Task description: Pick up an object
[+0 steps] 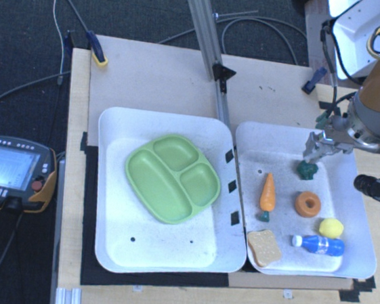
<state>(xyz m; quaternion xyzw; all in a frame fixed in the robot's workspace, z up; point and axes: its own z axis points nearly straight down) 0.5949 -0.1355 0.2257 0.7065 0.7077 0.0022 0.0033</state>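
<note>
A: What's around it?
B: Right bin point(363, 249) has carrot point(268, 192), donut point(307, 204), lemon point(331, 228), blue bottle point(319, 245), bread slice point(264, 248). Green divided plate point(172, 177) sits in left bin point(108, 241).
A: Jaws?
B: Gripper point(315, 150) is just above the dark green piece point(306, 170) near the right bin's far side. Can't tell if jaws are parted or clenched; I see nothing held.
A: Arm?
B: Reaching in from the right, wrist pointing down over the table point(151, 75).

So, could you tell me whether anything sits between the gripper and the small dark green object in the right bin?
Nothing visible does. The gripper hangs directly above the small dark green object, near the back of the right white bin. The orange carrot and the brown doughnut lie nearer the front, apart from it.
</note>
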